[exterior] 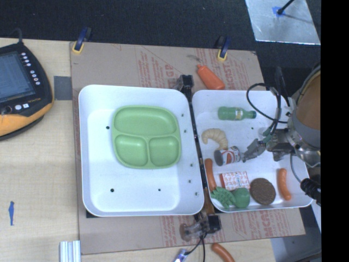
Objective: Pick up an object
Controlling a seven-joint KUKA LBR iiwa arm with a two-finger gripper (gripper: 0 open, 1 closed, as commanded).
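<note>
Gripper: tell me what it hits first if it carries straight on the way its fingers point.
Probably the small can: the gripper points left and slightly down at it. Its height above the right bin is unclear, so it could pass over.

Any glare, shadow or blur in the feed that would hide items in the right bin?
Camera view: even light, mild glare on the left bin floor; right bin items read sharply, the bottle and croissant cast faint shadows; the gripper is dark and slightly soft, so its fingers are hard to read.
</note>
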